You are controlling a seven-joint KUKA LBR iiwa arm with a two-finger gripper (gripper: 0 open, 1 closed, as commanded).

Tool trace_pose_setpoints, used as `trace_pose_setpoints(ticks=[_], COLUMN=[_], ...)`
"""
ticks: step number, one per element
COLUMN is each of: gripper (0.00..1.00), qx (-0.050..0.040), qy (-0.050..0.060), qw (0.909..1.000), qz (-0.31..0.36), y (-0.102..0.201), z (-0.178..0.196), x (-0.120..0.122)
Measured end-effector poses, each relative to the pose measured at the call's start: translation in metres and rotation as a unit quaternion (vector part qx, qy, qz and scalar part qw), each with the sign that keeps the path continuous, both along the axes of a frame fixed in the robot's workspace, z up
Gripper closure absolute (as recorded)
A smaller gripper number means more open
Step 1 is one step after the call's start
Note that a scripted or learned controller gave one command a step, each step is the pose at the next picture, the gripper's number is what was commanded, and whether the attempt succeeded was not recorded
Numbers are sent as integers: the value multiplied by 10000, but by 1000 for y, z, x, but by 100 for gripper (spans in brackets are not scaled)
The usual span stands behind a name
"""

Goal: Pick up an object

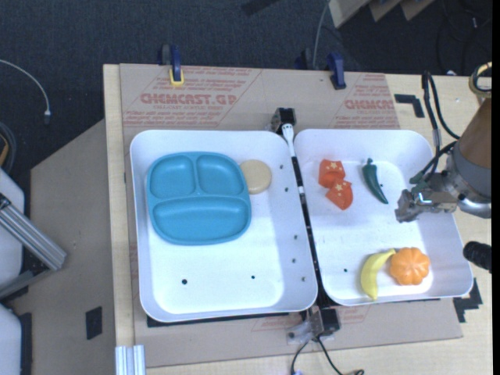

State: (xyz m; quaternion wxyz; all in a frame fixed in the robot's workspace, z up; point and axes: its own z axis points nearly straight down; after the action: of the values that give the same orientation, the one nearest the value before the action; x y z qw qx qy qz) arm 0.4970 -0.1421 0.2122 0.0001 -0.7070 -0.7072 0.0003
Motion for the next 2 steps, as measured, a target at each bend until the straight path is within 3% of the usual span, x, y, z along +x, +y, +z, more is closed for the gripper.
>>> trace_pose_setpoints(ticks=[2], gripper=[100], qx=[9], qy=[-17], qw=[10000], qz=[34], y=[112], z=[11], x=[44])
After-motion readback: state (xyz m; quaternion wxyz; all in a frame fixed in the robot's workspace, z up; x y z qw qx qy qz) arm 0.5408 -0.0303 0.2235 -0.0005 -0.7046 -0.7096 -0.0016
